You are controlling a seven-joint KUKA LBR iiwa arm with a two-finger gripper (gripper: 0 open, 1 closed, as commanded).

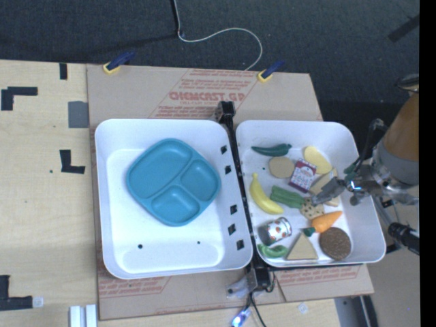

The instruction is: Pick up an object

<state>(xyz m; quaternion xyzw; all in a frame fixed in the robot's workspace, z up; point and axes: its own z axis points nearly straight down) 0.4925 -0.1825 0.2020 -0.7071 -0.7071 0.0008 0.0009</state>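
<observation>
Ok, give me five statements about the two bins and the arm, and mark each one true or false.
1. The blue divided plate lies in the left bin. True.
2. The banana lies in the left bin. False: it lies in the right bin, near the divider.
3. The gripper is over the right bin, above the toy food. True.
4. The carrot is on the blue plate. False: it lies in the right bin, beside the round brown cookie.
5. The green chili pepper lies near the far side of the right bin. True.
</observation>
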